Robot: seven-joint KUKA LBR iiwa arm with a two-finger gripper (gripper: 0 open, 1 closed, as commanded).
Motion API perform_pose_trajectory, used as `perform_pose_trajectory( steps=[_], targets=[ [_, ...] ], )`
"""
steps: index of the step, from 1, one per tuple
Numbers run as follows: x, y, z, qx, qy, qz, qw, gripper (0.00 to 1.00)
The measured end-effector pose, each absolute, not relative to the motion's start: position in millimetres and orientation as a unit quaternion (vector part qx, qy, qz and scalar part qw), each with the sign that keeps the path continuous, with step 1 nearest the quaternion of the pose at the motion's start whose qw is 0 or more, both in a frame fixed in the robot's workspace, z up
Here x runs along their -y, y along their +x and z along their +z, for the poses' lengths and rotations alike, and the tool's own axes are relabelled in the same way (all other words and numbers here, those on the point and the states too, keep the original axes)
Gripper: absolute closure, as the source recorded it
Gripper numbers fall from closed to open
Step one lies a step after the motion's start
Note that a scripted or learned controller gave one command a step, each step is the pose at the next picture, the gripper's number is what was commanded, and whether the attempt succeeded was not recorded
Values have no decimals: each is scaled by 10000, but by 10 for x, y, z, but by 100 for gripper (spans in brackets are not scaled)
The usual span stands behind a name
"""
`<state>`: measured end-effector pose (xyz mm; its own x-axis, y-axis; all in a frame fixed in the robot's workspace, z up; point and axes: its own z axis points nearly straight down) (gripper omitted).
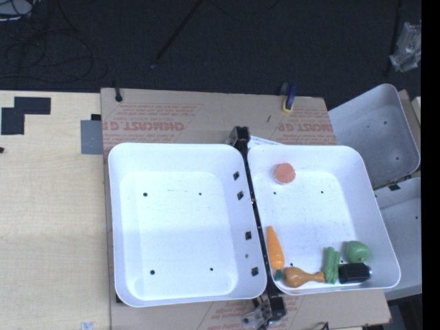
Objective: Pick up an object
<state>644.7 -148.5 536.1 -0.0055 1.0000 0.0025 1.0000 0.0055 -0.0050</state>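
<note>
Rt bin: carrot, pink disc, green items, black obj; lt bin bare.

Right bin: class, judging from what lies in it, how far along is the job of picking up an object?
Done: nothing looks lifted yet. The pink disc, orange carrot, tan gourd, green pod, green round piece and black block all rest in the right bin. In hand: nothing. Left: the whole pick.

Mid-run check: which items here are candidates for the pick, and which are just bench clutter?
Pick candidates, all in the right bin:
pink-orange round piece
orange carrot
orange gourd-shaped piece
green long piece
green round piece
black block

Just lying about:
left bin
cardboard sheet
blue-and-yellow clamp
</note>
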Motion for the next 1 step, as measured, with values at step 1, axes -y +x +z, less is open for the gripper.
perform_pose_trajectory(
  steps=[1],
  targets=[
    [224,6440,5371,7116,-7025,5,30,100]
  ],
)
